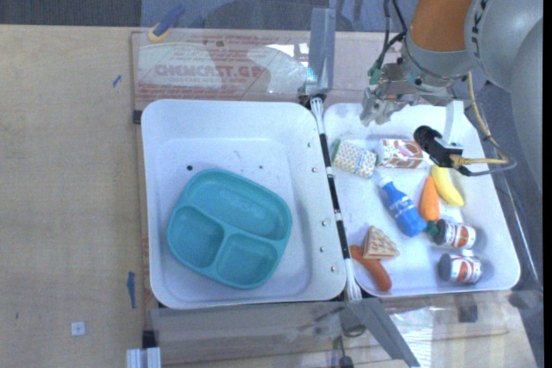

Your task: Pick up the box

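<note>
the small red-and-white cardboard box (401,153) lies in the right white bin (509,250), label unreadable – the metal end effector (382,109) hovers just above-left, its state impossible to tell – faint red "chemcraft"-like lettering marks the surface (203,69).

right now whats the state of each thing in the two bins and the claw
claw: above right bin's far edge, nothing seen in it
brown and white carton box: lying flat, untouched
teal three-compartment plastic tray: flat in left bin
blue plastic bottle: on its side
two red and silver cans: on their sides
yellow toy banana: lying flat
</note>
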You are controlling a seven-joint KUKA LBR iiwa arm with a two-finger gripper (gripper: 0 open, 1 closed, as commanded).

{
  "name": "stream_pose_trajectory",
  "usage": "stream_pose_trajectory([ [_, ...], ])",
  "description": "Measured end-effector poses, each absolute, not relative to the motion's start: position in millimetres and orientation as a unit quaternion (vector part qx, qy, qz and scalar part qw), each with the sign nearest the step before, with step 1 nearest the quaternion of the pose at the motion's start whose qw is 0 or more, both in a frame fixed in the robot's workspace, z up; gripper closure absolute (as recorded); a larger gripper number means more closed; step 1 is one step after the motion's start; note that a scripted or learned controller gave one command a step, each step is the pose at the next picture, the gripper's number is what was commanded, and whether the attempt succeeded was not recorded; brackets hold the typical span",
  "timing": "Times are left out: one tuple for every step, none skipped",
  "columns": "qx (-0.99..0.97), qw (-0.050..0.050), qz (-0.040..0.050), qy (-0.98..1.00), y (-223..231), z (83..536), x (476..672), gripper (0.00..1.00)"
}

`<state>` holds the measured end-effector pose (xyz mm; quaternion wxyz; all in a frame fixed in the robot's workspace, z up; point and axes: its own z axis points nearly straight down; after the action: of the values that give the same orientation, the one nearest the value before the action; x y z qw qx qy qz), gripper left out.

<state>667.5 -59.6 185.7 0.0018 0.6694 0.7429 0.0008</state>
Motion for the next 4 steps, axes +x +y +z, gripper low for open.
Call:
stream_pose_trajectory([
  [0.52, 0.001, 0.0002, 0.854, -98, 129, 667.2, 1.0],
  [0.307, 0.004, 0.0009, 0.952, -108, 158, 663.9, 1.0],
  [0.373, 0.004, 0.0011, 0.928, -101, 200, 661.7, 1.0],
  [0.34, 0.001, 0.0005, 0.941, -66, 186, 645.7, 1.0],
])
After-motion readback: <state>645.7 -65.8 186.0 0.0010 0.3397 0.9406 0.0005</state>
